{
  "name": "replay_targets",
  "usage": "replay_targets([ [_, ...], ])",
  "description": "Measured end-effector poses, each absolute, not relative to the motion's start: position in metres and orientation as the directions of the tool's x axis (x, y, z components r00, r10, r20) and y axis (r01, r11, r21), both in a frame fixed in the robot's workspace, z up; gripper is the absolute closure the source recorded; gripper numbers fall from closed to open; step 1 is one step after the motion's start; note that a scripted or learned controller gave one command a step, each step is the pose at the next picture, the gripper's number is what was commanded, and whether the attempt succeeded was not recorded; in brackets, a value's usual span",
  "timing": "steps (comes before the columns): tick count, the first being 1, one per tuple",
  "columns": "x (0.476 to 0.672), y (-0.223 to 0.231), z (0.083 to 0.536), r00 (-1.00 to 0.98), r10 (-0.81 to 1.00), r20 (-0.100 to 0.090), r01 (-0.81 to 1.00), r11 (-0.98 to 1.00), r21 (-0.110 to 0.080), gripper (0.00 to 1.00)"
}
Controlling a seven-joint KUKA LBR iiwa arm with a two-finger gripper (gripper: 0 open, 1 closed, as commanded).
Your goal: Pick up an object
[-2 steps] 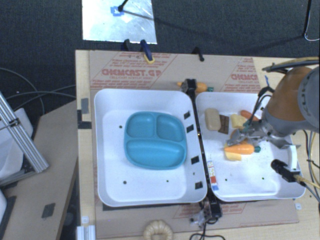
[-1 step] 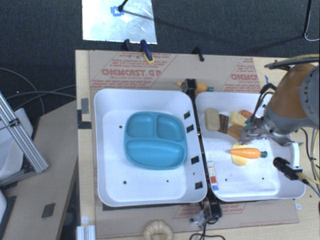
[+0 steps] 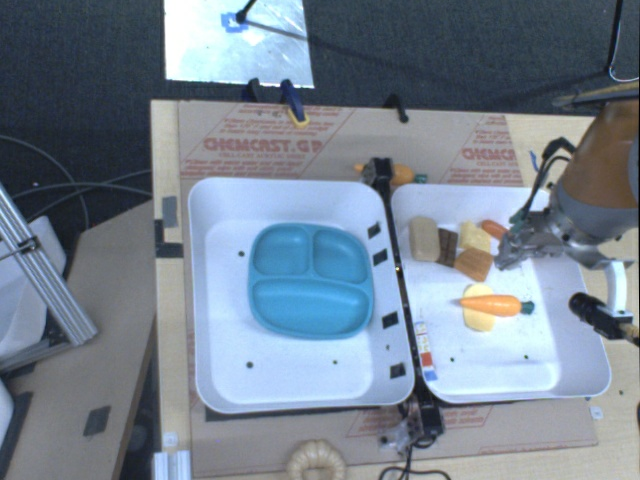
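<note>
A coiled tan rope ring (image 3: 319, 460) lies at the near edge of the brown cardboard-covered bench (image 3: 330, 133). Beyond it sit two shallow white bins side by side. The left white bin (image 3: 225, 368) holds a light blue plastic plate with three compartments (image 3: 310, 279). A small label with red and blue print (image 3: 425, 348) lies at the near left of the right white bin (image 3: 580, 368); its writing is too small to read.

In the right bin, nearest, an orange toy carrot with a green top (image 3: 495, 306) lies across a pale yellow piece (image 3: 480, 319). Just beyond is a cluster: a tan rounded block (image 3: 424, 238), a dark brown piece (image 3: 447, 245), a golden-brown chunk (image 3: 474, 263), a pale yellow chunk (image 3: 475, 238) and an orange-red piece (image 3: 493, 230).

The grey arm's gripper (image 3: 512, 251) is low at the right side of this cluster, just beside the golden-brown chunk. The step appears to be the approach to a grasp. Whether the fingers are released or clenched cannot be told, and nothing shows held. The next move calls for closing on one piece and lifting straight up without dragging its neighbours.

Farther back, the cardboard carries red print reading "CHEMCAST GP". A silvery sheet (image 3: 238, 28) lies beyond on dark carpet.
</note>
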State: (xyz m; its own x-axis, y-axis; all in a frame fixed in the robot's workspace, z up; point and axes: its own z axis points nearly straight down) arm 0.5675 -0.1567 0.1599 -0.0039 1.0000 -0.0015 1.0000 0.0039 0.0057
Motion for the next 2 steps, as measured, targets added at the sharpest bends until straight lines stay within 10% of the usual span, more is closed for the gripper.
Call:
replay_targets([
  [2, 0.5679, -0.1536, 0.2244, -0.005, 1.0, 0.0, 1.0, 0.005, 0.003, 1.0],
])
